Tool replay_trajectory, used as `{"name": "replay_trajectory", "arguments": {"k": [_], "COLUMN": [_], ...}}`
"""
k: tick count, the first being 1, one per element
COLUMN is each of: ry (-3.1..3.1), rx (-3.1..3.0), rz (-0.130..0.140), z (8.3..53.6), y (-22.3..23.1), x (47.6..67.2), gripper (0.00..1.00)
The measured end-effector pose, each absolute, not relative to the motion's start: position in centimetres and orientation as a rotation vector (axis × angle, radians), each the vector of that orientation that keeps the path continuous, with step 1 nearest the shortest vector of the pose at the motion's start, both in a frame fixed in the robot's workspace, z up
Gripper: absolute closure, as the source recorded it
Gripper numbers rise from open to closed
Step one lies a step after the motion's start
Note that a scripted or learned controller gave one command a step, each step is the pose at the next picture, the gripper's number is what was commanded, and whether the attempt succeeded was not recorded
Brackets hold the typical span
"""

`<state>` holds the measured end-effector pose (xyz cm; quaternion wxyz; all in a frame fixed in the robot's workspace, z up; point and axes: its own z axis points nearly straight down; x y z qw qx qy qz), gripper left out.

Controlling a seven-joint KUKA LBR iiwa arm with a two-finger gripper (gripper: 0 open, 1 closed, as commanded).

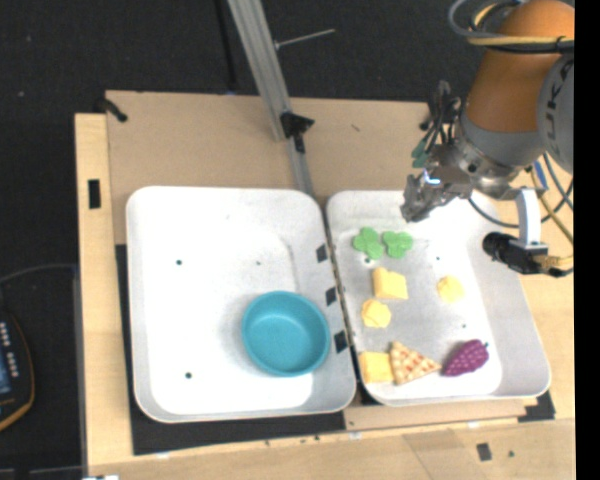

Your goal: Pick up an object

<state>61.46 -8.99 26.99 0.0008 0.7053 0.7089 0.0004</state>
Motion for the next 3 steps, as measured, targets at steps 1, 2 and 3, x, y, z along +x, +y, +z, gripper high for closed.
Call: {"name": "replay_trajectory", "arguments": {"k": [1, 2, 3], "ry": [2.229, 2.23, 2.231], "rx": [2.214, 2.214, 2.214], "rz": [0.003, 0.003, 0.002], "z": [27.4, 27.5, 27.2], "y": [-4.0, 0.8, 5.7], "x": [59.8, 59.3, 58.7], "gripper": [1.0, 1.0, 1.0]}}
